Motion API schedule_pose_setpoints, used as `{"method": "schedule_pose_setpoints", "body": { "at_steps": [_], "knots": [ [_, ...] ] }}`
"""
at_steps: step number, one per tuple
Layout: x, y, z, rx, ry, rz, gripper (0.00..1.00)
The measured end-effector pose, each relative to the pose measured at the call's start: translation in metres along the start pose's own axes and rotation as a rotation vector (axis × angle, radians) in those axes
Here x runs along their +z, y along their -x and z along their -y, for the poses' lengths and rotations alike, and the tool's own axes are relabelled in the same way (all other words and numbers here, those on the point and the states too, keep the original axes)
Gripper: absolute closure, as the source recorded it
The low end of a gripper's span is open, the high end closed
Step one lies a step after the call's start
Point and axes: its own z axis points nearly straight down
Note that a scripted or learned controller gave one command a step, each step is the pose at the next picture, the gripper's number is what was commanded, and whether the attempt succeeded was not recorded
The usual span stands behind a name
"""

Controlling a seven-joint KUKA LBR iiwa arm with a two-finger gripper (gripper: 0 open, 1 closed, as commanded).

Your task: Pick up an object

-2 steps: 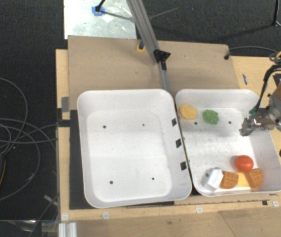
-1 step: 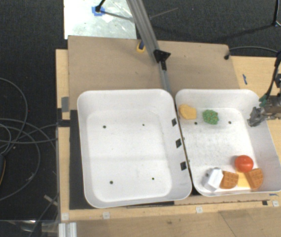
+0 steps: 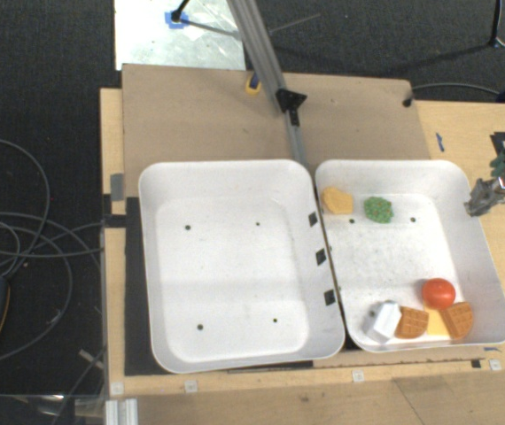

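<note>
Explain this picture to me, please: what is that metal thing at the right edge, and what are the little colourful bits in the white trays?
You are looking down at a slant from one fixed camera above a workbench. Two shallow white bins sit side by side: the left bin and the right bin. The metal thing at the right edge is the gripper of a robot arm, the "hand" it uses for picking things up. It sits just outside the right bin's rim, and nothing is seen held in it. The colourful bits are small toy-like pieces in the right bin: a yellow piece and a green lump near the far side, and a red ball, two orange waffle-like pieces and a white-grey block clustered at the near corner.
</note>
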Motion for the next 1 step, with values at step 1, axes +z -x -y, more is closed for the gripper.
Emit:
{"method": "schedule_pose_setpoints", "body": {
  "at_steps": [1],
  "knots": [
    [0.0139,-0.0525,-0.0057,-0.006,-0.006,-0.005,1.0]
  ]
}}
